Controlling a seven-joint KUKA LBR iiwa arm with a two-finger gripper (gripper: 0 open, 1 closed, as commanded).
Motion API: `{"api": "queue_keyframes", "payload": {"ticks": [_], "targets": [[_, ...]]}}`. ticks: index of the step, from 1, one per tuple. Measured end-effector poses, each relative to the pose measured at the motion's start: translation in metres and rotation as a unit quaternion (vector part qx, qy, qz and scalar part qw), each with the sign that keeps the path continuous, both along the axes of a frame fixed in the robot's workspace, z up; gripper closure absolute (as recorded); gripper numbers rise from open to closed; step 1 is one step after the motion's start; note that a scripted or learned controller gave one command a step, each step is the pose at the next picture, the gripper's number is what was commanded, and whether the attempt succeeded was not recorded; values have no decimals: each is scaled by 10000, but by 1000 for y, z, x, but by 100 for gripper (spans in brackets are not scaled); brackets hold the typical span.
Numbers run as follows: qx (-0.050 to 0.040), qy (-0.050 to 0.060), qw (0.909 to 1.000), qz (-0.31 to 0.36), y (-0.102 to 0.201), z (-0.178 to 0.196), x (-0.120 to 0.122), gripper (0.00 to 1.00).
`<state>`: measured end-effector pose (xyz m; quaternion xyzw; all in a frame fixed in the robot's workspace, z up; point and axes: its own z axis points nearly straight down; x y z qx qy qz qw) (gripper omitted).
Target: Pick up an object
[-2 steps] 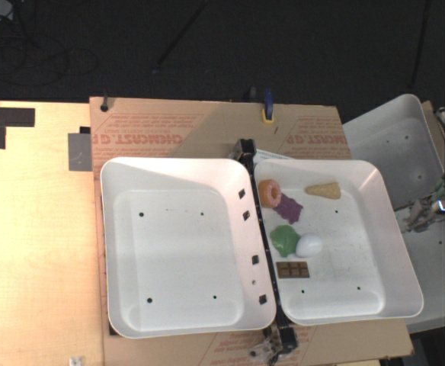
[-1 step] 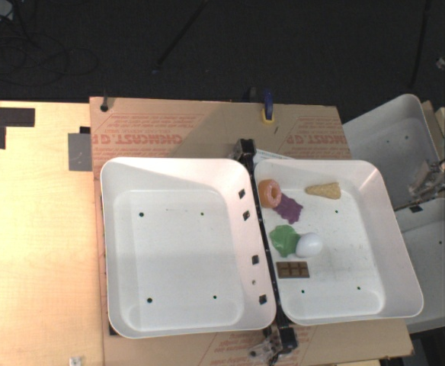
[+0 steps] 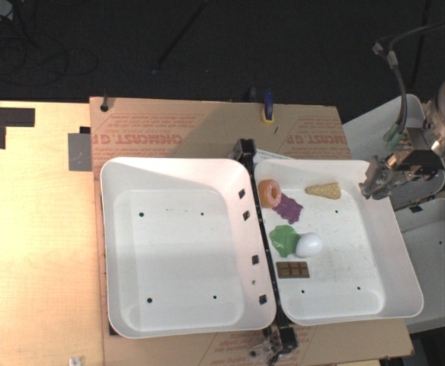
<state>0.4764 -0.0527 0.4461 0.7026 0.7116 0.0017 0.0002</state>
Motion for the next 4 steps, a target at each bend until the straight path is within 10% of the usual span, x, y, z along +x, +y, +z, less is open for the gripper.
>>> {"api": "queue_keyframes", "payload": {"ticks": [1,3,4], "targets": [[-4,112,9999,-68,-6,-166,11,100],[-10,-10,10000,-48,60,-6,0,100],[-15,104,9999,-87,24,-165,-3,100]]}}
